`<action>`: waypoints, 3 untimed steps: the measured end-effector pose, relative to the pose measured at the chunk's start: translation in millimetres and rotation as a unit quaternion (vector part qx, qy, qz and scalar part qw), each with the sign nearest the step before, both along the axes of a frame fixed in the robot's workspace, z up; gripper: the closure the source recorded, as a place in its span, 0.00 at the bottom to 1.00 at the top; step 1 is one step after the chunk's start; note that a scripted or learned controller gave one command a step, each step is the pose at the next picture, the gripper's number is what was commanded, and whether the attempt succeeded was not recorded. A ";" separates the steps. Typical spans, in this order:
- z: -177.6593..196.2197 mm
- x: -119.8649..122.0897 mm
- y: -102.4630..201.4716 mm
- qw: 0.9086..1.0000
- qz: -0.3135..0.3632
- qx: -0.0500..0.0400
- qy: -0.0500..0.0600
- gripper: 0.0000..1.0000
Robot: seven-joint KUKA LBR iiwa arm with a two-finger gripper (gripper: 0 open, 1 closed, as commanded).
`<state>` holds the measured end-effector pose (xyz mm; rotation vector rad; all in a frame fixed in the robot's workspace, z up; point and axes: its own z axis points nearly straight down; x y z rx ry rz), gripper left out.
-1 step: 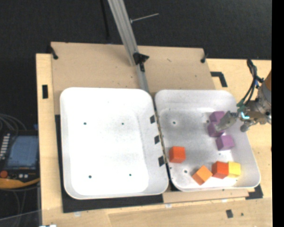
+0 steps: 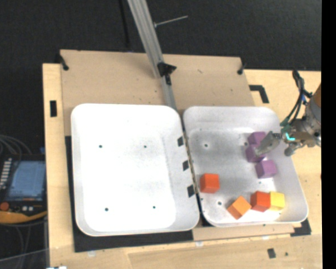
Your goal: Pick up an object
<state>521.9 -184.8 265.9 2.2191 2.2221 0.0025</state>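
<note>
The right white bin point(image 2: 213, 119) holds several small blocks. A purple block point(image 2: 255, 145) lies at its right side, with a second purple block point(image 2: 266, 167) just below it. An orange block point(image 2: 210, 182) sits near the bin's left wall. Along the front wall are another orange block point(image 2: 239, 207), a red block point(image 2: 260, 200) and a yellow block point(image 2: 277, 199). My gripper point(image 2: 279, 144) reaches in over the bin's right rim and looks open. One grey finger point(image 2: 267, 143) hangs over the upper purple block's right edge. Nothing shows between the fingers.
The left white bin point(image 2: 129, 167) sits beside the right one on the wooden bench. A slanted metal rail point(image 2: 151, 43) runs from the top down to the gap between the bins. A blue-screened pendant point(image 2: 25, 181) lies off the bench at left.
</note>
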 end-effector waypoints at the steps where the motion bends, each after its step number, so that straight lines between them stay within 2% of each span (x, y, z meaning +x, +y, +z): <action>1: -61.3 5.0 0.4 1.000 -0.001 -0.001 0.003 0.00; 2: -124.0 0.9 0.8 1.000 -0.001 -0.001 0.004 0.00; 3: -167.2 3.1 -0.3 1.000 -0.001 -0.001 -0.002 0.00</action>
